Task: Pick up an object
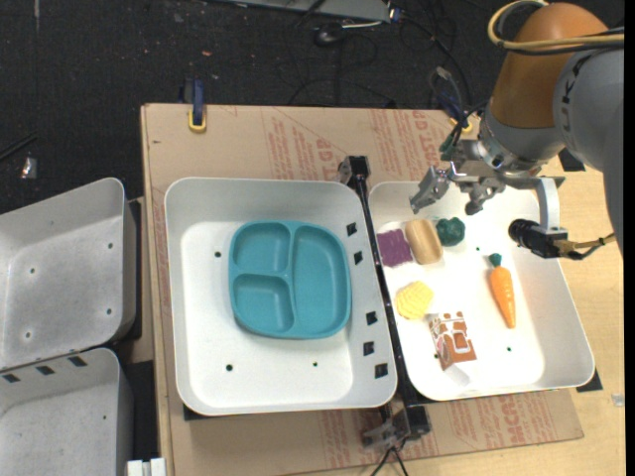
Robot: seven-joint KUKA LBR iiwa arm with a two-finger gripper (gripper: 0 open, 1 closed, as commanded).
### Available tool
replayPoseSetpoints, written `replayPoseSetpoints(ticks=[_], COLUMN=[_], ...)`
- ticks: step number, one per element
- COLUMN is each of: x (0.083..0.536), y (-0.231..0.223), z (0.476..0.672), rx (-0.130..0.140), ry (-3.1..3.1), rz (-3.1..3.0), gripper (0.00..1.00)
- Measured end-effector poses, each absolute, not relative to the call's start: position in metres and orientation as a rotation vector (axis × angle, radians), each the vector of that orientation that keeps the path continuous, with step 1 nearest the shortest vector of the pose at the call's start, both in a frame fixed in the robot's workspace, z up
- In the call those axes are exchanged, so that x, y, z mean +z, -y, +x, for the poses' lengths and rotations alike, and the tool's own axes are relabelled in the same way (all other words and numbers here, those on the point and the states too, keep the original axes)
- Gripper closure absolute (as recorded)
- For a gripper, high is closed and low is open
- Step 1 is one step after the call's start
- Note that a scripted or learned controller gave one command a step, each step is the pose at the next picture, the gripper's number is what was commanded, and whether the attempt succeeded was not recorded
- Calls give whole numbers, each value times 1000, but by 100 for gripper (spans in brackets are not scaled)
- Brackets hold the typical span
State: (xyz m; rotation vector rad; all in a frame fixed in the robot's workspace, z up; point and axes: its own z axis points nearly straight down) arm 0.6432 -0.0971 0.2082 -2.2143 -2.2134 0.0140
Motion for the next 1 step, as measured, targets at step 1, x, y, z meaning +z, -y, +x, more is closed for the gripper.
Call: replayPoseSetpoints(ticks=[1], x=[217], y=[97], z=[646], rx=[0], ry=[2223], rz=[-2220], gripper=[0])
